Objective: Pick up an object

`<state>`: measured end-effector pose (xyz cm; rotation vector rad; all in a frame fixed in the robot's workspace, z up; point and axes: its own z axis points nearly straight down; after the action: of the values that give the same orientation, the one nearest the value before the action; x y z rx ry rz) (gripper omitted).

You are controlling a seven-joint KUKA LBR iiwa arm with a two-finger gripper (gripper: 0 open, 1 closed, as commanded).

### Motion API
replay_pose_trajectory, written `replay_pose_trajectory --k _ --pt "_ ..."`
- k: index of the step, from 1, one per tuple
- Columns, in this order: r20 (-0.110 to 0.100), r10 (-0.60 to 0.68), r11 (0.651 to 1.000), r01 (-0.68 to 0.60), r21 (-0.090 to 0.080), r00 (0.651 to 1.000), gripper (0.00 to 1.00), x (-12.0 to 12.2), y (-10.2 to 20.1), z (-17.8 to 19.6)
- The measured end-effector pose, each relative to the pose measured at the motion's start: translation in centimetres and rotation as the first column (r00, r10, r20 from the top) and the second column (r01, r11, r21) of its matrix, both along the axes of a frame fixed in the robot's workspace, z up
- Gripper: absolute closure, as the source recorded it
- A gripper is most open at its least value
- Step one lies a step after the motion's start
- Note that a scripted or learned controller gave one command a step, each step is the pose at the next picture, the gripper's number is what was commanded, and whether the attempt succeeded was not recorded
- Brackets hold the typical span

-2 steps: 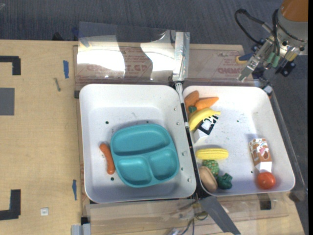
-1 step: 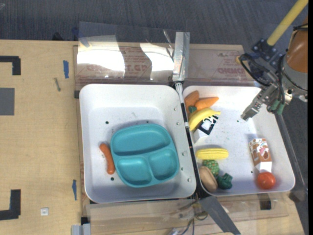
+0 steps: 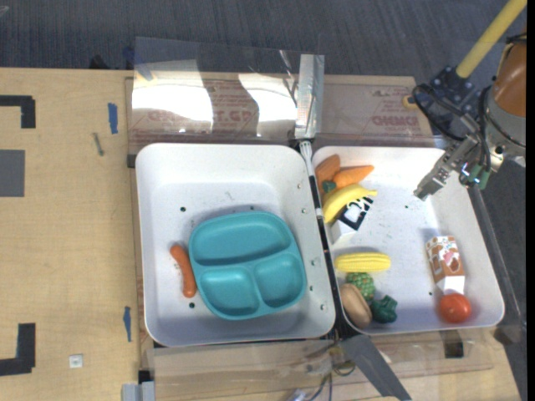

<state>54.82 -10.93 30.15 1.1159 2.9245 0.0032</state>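
White plastic of the right bin (image 3: 493, 303) carries all the likely picks: a banana (image 3: 347, 203), a carrot (image 3: 355, 175), corn (image 3: 363, 262), a tomato (image 3: 455, 307) and a small bottle (image 3: 444, 261). The gripper (image 3: 428, 188) hangs above the bin's upper right with nothing between its tips; whether it is spread or closed I cannot tell. Judging from this, the pick is not yet begun.

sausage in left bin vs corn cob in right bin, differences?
The sausage is orange-red and smooth; the corn cob is yellow and ridged. The sausage lies lengthwise up the view, beside the teal tray; the corn cob lies crosswise. The sausage is slimmer. Both are elongated toy foods lying flat.
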Motion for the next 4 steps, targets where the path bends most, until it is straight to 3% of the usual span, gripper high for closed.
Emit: replay_pose_trajectory --k 1,2,3,4 --pt "-0.008 0.198 0.98 -0.198 0.001 0.98 1.0 -6.7 -0.6 -1.4" --pt "-0.006 0.208 0.978 -0.208 0.0 0.978 1.0 0.5 -2.0 -0.7" --pt "0.003 0.21 0.978 -0.21 -0.003 0.978 1.0 0.8 -2.0 0.5" --pt "-0.007 0.285 0.959 -0.285 0.0 0.959 1.0 -6.7 -1.8 -0.8"
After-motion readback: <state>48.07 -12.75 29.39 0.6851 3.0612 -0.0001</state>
